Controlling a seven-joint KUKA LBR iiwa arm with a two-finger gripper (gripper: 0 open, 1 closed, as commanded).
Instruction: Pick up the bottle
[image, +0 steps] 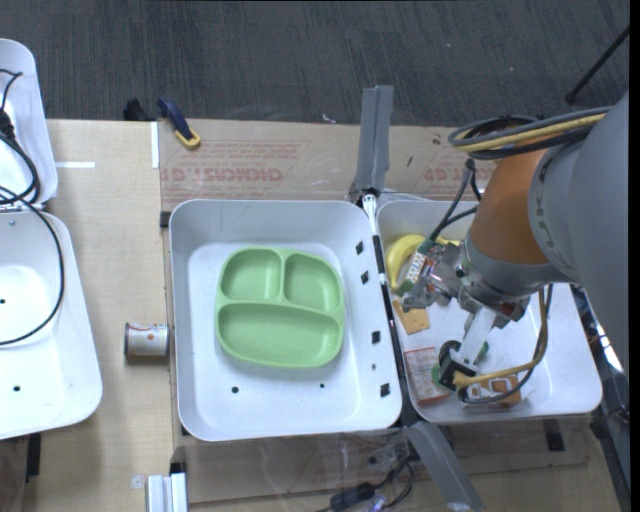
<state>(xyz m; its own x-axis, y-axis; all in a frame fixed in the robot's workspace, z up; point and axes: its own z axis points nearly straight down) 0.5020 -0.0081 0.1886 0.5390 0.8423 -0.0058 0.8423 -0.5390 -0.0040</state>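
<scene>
Arm (530, 200) low over the right bin (575, 400), gripper (428, 285) in its far left part.

The grey arm with its orange band reaches in from the right across the bench (100, 200) and covers much of the right bin. The left bin (200, 300) holds a green divided plate (280, 305) lying flat near its middle. Whether the gripper is released or clenched cannot be told. It sits just beside a rounded yellow thing (403, 255) at the right bin's far left corner. The bottle cannot be singled out with certainty among the small things there. Nearer lie an orange packet (413, 318) and a pale card (420, 362) by the left wall. A small can (147, 340) lies on the bench, left of the left bin.
</scene>
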